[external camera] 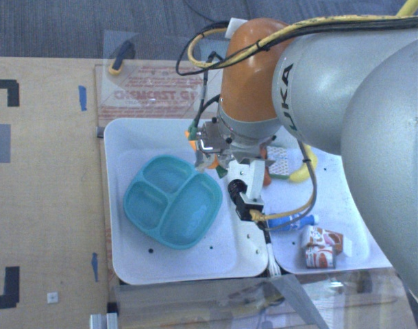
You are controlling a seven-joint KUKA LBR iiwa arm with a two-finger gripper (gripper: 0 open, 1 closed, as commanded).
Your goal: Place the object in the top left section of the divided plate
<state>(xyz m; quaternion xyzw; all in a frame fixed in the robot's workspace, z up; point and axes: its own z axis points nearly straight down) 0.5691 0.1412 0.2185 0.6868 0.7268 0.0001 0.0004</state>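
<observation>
Where the left bin [127, 252] lies, holds a teal divided plate [173, 201]: glossy, rounded, three-sectioned. Hangs beside the plate's upper right rim as the gripper [207, 157], fingers' state impossible to tell; carried object hidden.

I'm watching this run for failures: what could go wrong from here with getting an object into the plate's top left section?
1. The gripper hangs by the plate rim; nothing visible between its fingers, so it may deliver nothing.
2. It sits near the rim; coming down could tip or shove the plate.
3. The objects, like the carton, lie in the right bin under the arm, hard to see and reach.
</observation>
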